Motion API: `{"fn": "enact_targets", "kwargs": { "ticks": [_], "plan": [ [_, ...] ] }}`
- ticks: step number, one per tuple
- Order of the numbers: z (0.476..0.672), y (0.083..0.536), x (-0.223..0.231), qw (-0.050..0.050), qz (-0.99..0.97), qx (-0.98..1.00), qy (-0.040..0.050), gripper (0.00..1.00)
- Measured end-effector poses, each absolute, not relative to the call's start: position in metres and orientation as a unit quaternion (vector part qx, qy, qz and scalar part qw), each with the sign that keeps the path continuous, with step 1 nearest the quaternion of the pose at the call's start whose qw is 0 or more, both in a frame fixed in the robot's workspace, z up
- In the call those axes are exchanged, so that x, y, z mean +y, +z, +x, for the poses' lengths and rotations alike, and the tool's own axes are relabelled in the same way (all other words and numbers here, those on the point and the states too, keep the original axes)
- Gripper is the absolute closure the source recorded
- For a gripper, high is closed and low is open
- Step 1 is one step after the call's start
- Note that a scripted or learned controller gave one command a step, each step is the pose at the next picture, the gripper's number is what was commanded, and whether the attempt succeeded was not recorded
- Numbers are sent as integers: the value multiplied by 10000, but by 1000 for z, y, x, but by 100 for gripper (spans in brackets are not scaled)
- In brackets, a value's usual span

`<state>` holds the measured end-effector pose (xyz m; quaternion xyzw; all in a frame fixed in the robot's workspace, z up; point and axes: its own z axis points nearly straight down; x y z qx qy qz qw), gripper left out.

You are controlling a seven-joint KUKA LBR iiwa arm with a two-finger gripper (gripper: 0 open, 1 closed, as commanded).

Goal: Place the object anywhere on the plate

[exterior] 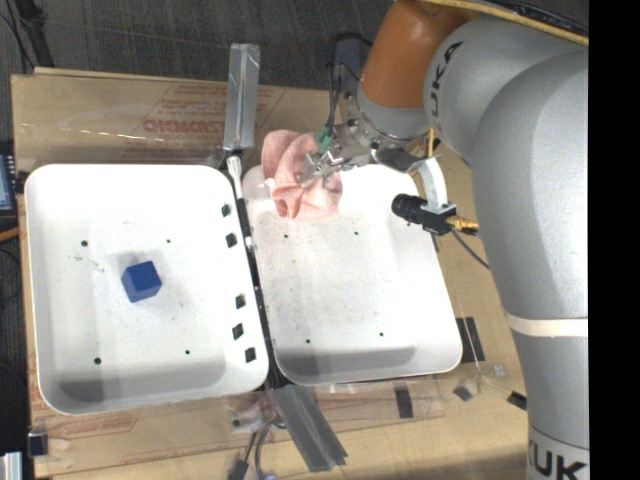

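A small blue cube (141, 280) lies in the left bin (60, 198), left of its middle. A crumpled pink object (295, 183), soft-looking like a cloth, rests at the far left corner of the right bin (400, 308). My gripper (325, 160) hangs over the pink object's right upper edge, touching or just above it; the wrist hides the contact. The cube is far from the gripper, a whole bin's width to the left.
The big grey arm (520, 168) fills the right side and overhangs the right bin's far right corner. A black cable fitting (425, 211) sticks out over that bin's right rim. Black clips (240, 288) line the divider between the bins.
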<state>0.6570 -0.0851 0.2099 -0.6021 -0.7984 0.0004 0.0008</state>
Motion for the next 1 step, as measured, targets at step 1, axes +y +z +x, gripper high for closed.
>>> {"fn": "enact_targets", "kwargs": {
  "ticks": [1],
  "plan": [
    [657, 232, -84, 4, -5996, -8003, 4, 100]
  ]
}}
